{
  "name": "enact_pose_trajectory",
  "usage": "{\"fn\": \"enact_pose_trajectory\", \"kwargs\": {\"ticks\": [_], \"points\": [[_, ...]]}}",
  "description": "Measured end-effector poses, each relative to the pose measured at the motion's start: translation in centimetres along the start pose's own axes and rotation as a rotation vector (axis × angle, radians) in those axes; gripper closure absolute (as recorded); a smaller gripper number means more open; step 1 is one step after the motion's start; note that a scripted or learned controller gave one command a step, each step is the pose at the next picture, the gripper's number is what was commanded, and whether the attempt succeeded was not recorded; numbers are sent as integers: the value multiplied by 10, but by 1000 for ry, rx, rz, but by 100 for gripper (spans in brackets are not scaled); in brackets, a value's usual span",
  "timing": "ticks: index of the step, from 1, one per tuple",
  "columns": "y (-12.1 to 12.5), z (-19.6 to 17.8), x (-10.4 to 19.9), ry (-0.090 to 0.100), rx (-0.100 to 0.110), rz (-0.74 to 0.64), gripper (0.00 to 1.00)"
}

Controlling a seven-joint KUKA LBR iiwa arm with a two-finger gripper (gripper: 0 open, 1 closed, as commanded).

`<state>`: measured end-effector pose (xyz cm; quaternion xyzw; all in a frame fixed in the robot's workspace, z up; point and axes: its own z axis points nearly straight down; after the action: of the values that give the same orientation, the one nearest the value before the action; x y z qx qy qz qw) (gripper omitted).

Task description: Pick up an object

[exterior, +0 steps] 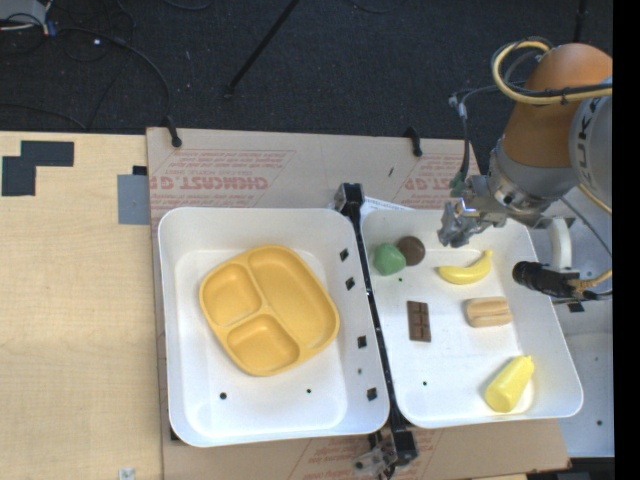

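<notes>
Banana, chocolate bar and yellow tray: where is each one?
banana [466, 270]: camera view, middle of its curved body.
chocolate bar [419, 320]: camera view, centre of its top face.
yellow tray [268, 308]: camera view, ridge where its three compartments meet.

Two bins sat side by side. In the left bin [190, 398] lay a divided tray [268, 308]. In the right bin [555, 393], a ball [389, 259] touched a round piece [411, 250] at the rear left; my gripper [456, 230] hung beside them, over the bin's rear. A banana [466, 269] lay right of them, a block [488, 312] in front of it, a bar [419, 320] left of the block, and a bottle [509, 384] nearest the front.
</notes>
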<state>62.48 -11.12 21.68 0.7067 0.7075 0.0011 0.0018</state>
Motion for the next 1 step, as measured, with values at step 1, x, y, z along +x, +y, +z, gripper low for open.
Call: {"fn": "enact_pose_trajectory", "kwargs": {"ticks": [1], "points": [[7,-62,-2,0,-1,0,100]]}}
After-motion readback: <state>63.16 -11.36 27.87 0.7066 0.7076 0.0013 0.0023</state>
